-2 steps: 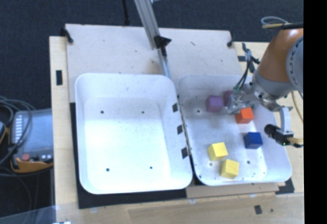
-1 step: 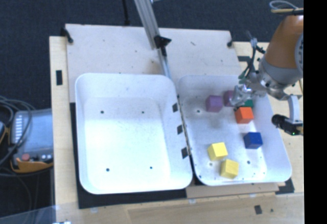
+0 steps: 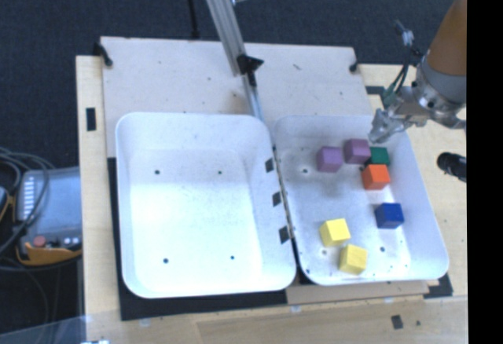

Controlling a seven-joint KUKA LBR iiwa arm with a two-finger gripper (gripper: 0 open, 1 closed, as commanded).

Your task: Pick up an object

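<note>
1. My hand [image 3: 385, 126] hung over the right bin's [image 3: 424, 256] far edge, just beyond the green cube [image 3: 380, 154]; grip state: couldn't tell, nothing visibly held.
2. Purple cubes [image 3: 343, 155] sat just left of green, orange cube [image 3: 376, 176] just nearer: a tight cluster, so I approached from above.

Smooth, slightly glossy white plastic is seen in both bins [image 3: 196, 130]; the cubes [image 3: 335, 231] look matt, the far mast [image 3: 220, 9] ribbed metal.

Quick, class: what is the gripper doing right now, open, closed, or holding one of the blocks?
Gripper: cannot be told. It hovers at the right bin's far edge, just above the purple block and green block, with nothing seen held.
</note>
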